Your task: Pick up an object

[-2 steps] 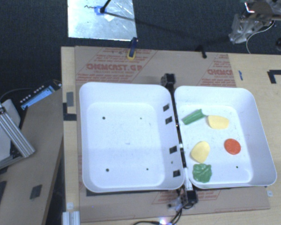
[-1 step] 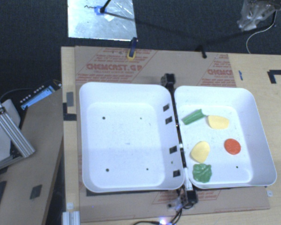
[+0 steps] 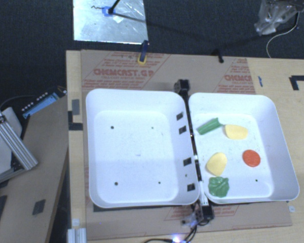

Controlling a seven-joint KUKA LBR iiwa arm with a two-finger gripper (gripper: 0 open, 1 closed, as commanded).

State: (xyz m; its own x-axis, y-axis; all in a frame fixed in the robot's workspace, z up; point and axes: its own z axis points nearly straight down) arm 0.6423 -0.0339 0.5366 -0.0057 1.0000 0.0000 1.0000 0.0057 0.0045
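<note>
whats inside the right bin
Five loose pieces in the right bin: green strip, yellow piece, orange disc, second yellow piece, green lump. Nothing covers them.

This looks like a robotics lab or test cell, not a home. Two shallow white plastic bins (image 3: 137, 97) sit clipped side by side on a brown sheet of protective-papered board (image 3: 162, 67) printed with red lettering, laid over the pale counter (image 3: 45, 151). A silver aluminium framing rail (image 3: 10, 140) stands at the left, beside a blue strip, perhaps a connector, hard to tell. On the dark carpeted floor (image 3: 202, 9) at the far side lie black cables (image 3: 192, 34) and a shiny metal plate (image 3: 109, 14).
</note>
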